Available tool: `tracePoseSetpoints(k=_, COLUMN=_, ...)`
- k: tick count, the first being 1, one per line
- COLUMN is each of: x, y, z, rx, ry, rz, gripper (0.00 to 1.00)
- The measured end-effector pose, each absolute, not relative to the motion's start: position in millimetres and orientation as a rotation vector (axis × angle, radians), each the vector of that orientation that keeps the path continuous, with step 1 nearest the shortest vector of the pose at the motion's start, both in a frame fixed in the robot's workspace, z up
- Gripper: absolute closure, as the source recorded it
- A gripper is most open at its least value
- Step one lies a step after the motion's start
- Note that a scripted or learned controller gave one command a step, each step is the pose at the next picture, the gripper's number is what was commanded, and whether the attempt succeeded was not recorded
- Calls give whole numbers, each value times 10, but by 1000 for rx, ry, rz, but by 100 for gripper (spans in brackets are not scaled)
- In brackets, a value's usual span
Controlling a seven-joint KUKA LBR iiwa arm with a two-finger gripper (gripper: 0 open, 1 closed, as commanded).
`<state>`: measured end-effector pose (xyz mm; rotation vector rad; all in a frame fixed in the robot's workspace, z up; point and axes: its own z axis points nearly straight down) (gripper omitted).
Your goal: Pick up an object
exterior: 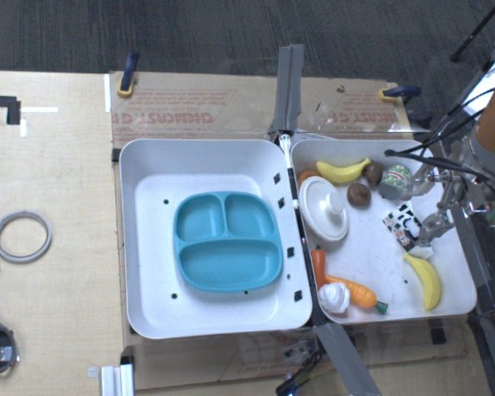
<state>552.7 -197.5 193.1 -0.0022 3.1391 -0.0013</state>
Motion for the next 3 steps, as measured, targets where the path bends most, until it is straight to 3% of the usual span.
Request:
tracePoseSetpoints(k=1, x=5416, y=-2167, z=1139, rx=8, ry=3115, rz=-12, gripper=0)
tracePoseSetpoints(k=2, x=5245, y=-2103, z=1090, rx=83, ry=3093, rz=-20, gripper=0)
tracePoseSetpoints(k=3, x=4808, y=-2067, z=935, rx=302, ry=3120, rz=0, gripper=0)
